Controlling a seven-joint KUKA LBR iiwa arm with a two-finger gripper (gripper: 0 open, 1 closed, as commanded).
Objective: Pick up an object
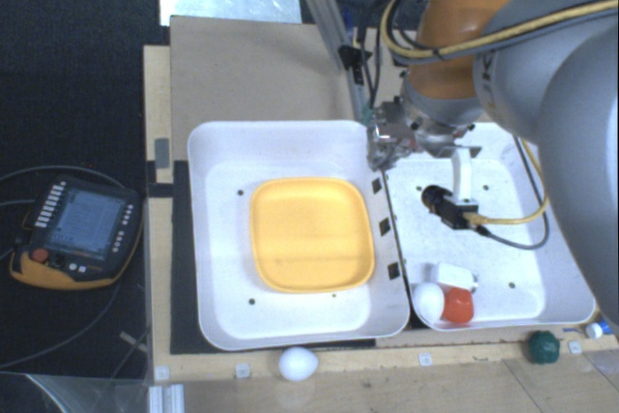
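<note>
Reaching in from the right, the grey arm [551, 63] with its orange band [464, 14] sits over the far end of the 2 white bins. The claw [387, 142] is at the divider between them, near the far rim; a black fitting with a yellow cable [453, 206] hangs below the wrist. Claw opening: cannot tell, it is small and seen end-on, and nothing is visibly held.

Left bin [218, 237]: 1 yellow square plate [311, 233] lying flat in the middle, well apart from the claw.

Right bin [503, 290]: 3 small items packed in the near-left corner, touching or just beside each other: a white egg-like ball [427, 299], an orange-red object [458, 307], a white block [455, 276]. These pick candidates are all near the front rim, away from the claw.

On the desk [251, 63] outside the bins: a white egg-shaped object [298, 364] just in front of the left bin, a dark green ball [543, 346] off the right bin's near corner.

A teach pendant [75, 231] lies on the dark floor to the left.
</note>
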